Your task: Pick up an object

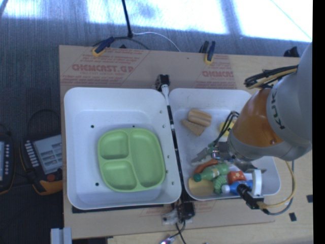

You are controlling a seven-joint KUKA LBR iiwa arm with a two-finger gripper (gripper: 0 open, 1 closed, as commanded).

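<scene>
Toys (218, 177) | green, orange, red, blue, tan | heaped, right bin (223, 96)

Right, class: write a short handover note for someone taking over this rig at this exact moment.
Gripper: low in the right bin, above the toy pile; nothing seen held.
Things: two tan blocks lie at the back of the right bin; small colourful toys are heaped at its front. A green divided plate sits in the left bin.
Done: arm has reached in.
Left: grasp one object and lift it.
</scene>
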